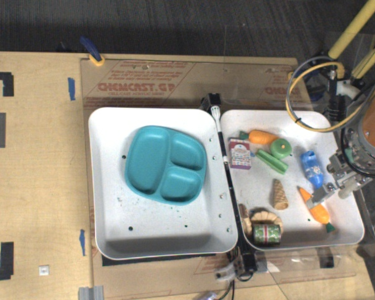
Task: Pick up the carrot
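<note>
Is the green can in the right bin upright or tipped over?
Tipped over. The green can lies on its side near the right bin's front edge, its label facing up, beside a tan item.

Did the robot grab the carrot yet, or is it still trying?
Not yet. One carrot lies untouched at the back of the right bin, beside a small red carton. A second carrot lies near the front right, with the end effector low just above it. Gripping and lifting remain.
</note>
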Tool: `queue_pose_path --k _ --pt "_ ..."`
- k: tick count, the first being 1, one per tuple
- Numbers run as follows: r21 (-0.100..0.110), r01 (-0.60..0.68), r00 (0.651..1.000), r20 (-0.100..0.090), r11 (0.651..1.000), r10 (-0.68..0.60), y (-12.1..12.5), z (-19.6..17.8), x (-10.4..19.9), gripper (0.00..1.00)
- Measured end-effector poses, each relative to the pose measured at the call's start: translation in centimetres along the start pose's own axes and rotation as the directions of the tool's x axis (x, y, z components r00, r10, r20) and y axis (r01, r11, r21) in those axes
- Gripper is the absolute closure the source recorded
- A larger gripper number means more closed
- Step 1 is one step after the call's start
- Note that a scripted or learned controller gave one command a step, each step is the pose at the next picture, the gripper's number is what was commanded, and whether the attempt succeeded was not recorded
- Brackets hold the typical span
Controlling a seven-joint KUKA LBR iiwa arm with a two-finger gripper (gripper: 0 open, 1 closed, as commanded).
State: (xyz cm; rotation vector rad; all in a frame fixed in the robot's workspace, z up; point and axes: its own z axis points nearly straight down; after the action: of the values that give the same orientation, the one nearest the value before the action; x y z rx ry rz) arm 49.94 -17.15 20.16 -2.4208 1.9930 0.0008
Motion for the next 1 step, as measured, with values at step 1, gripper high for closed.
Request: queue_pose_path --k 1 --pt "0.002 0.095 0.995 -0.002 0.995 -0.095 -0.56 10.53 0.32 0.0"
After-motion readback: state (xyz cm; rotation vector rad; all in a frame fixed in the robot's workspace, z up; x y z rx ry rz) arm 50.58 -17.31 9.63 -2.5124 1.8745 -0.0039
